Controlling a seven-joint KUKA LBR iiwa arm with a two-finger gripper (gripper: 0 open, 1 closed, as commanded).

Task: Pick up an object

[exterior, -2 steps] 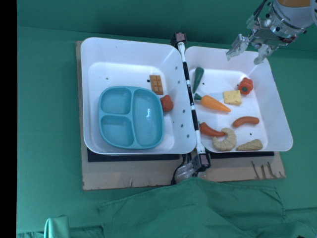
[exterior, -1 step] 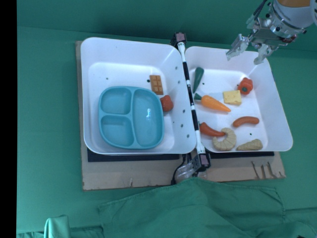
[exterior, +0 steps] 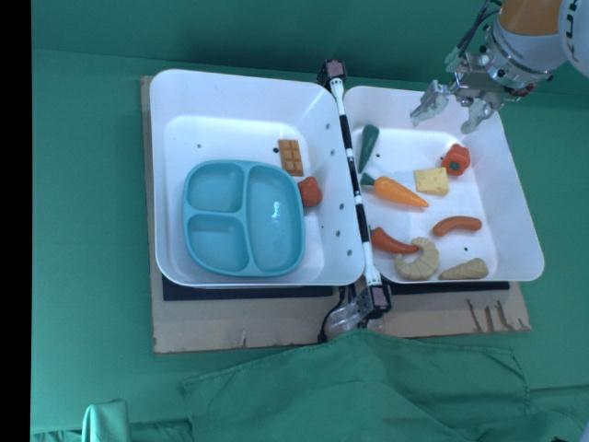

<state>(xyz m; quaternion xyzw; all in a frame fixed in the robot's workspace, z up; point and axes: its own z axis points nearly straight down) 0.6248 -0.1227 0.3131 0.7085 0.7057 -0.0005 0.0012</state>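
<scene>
Toy food lies scattered in the right bin (exterior: 515, 238), within reach of the arm (exterior: 538, 7) coming in from the right: a pepper (exterior: 456, 158) at the far side, a cheese cube (exterior: 431, 181) just beside it, a carrot (exterior: 398, 191) and a green pod (exterior: 368, 145) toward the divider, then a sausage (exterior: 456, 226), a chili (exterior: 391, 242), a shrimp (exterior: 421, 260) and a bread wedge (exterior: 464, 270) along the near side. No piece is picked yet; each rests loose on the bin floor, mostly apart from its neighbours, which should leave room for fingers to come down on either side. The claw (exterior: 456, 106) hangs over the bin's far rim, fingers spread apart with nothing between them, apparently poised above the pepper and cheese as the likeliest targets. In the left bin (exterior: 175, 109) a blue divided plate (exterior: 244, 219) sits flat, with a waffle (exterior: 291, 157) and a tomato (exterior: 309, 191) just beside its far-right edge. A striped bar (exterior: 352, 178) lies along the seam where the bins meet. Both stand on cardboard (exterior: 239, 325) on the green worktop (exterior: 83, 201).
</scene>
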